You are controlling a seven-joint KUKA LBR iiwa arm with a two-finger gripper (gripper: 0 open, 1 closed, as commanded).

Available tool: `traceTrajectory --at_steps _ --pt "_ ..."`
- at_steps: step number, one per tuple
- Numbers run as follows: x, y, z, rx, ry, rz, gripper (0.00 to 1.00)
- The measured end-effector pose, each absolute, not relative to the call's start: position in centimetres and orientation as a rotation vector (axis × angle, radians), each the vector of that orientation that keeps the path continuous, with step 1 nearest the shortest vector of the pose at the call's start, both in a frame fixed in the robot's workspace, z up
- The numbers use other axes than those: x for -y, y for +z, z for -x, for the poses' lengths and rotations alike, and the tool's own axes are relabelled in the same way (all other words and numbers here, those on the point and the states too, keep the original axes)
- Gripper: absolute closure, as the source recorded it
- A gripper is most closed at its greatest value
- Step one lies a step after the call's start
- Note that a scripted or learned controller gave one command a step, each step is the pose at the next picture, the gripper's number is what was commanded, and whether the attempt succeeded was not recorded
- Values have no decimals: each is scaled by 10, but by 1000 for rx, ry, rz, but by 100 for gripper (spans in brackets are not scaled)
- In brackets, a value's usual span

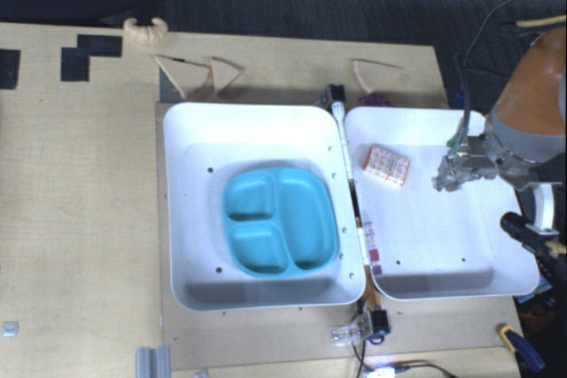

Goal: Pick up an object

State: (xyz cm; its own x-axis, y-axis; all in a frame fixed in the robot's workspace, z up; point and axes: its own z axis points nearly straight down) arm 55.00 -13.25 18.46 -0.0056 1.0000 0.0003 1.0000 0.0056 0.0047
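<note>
A small pink-and-white patterned packet point(386, 165) lies flat in the right bin point(425, 279), near its back left corner. A blue three-compartment plate point(281, 219) rests in the middle of the left bin point(190, 190). My gripper point(447, 179) hangs over the right bin's right half, to the right of the packet and apart from it. Its tip is small and dark against the white floor. Nothing shows between its fingers.
The grey arm with its orange band point(536, 93) comes in over the right bin's far right corner. A black ridge point(347, 181) divides the two bins. Cables and connectors point(368, 332) lie on the wooden bench in front of the bins.
</note>
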Motion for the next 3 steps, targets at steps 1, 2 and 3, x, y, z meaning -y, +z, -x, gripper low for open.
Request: traceTrajectory --at_steps 1,2,3 --pt "195 159 -498 -2223 1 -2217 100" --pt "158 195 -607 -2226 6 -2211 100" --pt "159 148 -586 -2225 1 -2217 100"
